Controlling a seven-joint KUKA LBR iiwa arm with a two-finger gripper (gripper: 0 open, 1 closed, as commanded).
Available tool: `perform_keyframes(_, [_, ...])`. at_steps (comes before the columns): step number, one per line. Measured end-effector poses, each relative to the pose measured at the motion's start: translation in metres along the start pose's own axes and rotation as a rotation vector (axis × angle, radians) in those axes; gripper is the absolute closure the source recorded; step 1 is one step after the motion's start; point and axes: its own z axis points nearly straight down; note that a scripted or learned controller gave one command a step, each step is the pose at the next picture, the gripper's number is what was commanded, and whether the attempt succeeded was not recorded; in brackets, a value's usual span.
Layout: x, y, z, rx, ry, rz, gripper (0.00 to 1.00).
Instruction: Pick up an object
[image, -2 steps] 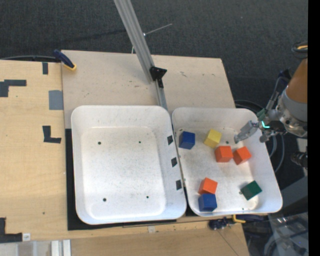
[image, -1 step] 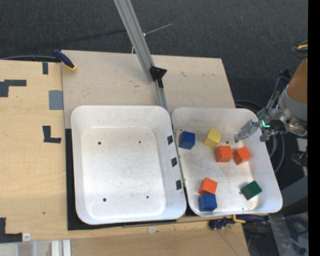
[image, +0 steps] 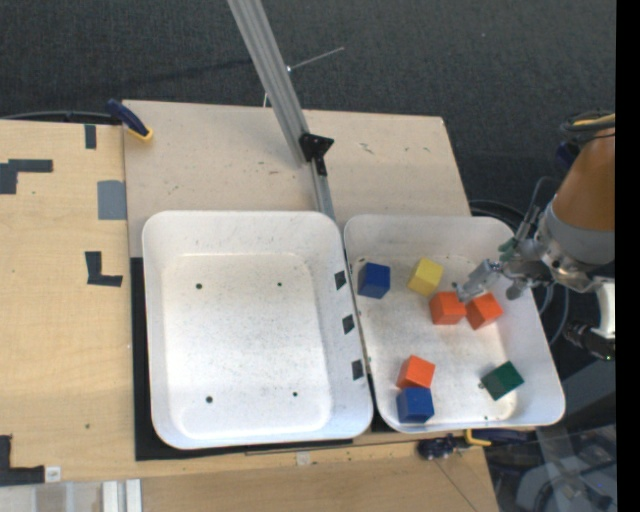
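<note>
A: Where do the blocks lie?

B: All six sit in the right bin (image: 530, 405). Two orange-red blocks rest near its right side: one (image: 447, 308) square to the view, the other (image: 483, 311) just beside it and turned at a slight angle. Each is a cube, so neither shows a long axis. A yellow block (image: 427, 275) lies up and left of them, and a blue block (image: 374, 280) sits near the bin's left wall.

A: And the arm?

B: The grey arm with its orange band (image: 592, 190) reaches in from the right, wrist tilted down and leftward. The gripper (image: 473, 288) hangs low over the gap between the two orange-red blocks. Its fingers look set a little apart, though the blur there makes that hard to be sure of, and no block is seen between them.

A: What room is there around them?

B: The angled orange-red block lies near the right wall. Toward the front, an orange block (image: 417, 372) touches a second blue block (image: 415, 403), and a green block (image: 502, 380) stands apart near the front right corner. The middle of the bin floor is bare. The left bin (image: 160, 240) adjoins it on the wooden surface (image: 220, 150).
</note>
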Motion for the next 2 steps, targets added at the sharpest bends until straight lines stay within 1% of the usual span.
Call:
perform_keyframes(1, [0.005,0.006,0.045,-0.006,-0.002,-0.001,0.00])
perform_keyframes(2, [0.002,0.012,0.056,-0.028,-0.010,-0.001,0.00])
